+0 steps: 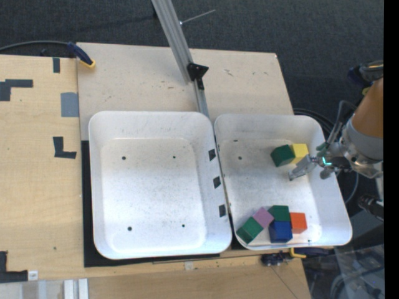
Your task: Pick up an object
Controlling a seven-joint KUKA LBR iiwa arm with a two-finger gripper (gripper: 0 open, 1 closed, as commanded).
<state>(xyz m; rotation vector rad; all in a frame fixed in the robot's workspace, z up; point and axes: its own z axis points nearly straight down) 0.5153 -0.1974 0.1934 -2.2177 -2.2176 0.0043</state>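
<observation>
A robotics lab: plywood bench (pixel 156 86) with tape marks, two white bins (pixel 100 167), dark carpet, loose cables.

The arm (pixel 368 126) at the right edge of the frame is grey with an orange band. Its gripper (pixel 310 167) has thin grey metal fingers and a small green light.

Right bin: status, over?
Gripper open, low over right bin, holding nothing. Green block and yellow block just beside it. Nothing in the way.
</observation>
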